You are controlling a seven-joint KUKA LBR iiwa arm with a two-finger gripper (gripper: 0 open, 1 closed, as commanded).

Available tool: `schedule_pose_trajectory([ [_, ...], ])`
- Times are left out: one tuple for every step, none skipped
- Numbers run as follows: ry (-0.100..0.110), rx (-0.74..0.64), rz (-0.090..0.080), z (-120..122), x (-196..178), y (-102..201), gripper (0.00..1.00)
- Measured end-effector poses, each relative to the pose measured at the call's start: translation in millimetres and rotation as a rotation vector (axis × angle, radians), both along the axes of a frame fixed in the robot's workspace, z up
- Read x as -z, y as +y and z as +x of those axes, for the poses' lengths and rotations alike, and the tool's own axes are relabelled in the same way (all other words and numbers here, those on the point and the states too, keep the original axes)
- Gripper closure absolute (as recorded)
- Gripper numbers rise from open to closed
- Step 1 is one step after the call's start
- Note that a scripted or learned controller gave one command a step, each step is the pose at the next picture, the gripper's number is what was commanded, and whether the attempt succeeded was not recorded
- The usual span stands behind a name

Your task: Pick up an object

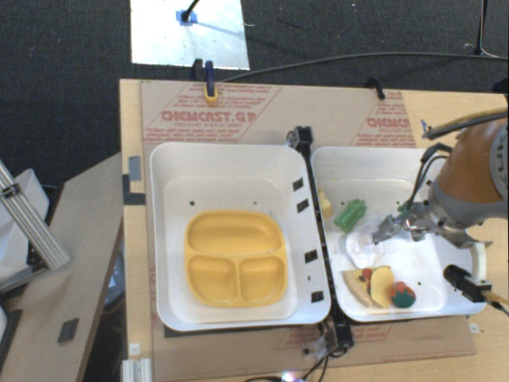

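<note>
In the right bin (pixel 374 169), my gripper (pixel 390 228) reaches in from the right and hangs low over a clear, whitish plastic object (pixel 362 247). A green object (pixel 350 214) lies just left of and above the fingertips. Near the bin's front wall sit a yellow wedge-shaped piece (pixel 382 286), a small red bit (pixel 366 274), and a red-and-green toy (pixel 403 294). A small yellow item (pixel 324 205) rests against the left wall. I see nothing lifted between the fingers.
The left bin (pixel 171 213) holds a yellow divided tray (pixel 235 257). Black clips run along the divider between the bins (pixel 306 213). The orange-banded arm (pixel 473 177) covers the right bin's right side. A black fitting (pixel 465 283) sits by the right rim.
</note>
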State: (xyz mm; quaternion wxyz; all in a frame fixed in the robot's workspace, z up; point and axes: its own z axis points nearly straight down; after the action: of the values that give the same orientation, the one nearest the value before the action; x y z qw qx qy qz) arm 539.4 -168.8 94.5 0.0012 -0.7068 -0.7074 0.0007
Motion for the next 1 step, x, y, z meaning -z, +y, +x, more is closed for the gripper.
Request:
schedule_pose_trajectory([
  [-0.006,0.0,-0.002,1.8,8.1,-0.6,0.0],
])
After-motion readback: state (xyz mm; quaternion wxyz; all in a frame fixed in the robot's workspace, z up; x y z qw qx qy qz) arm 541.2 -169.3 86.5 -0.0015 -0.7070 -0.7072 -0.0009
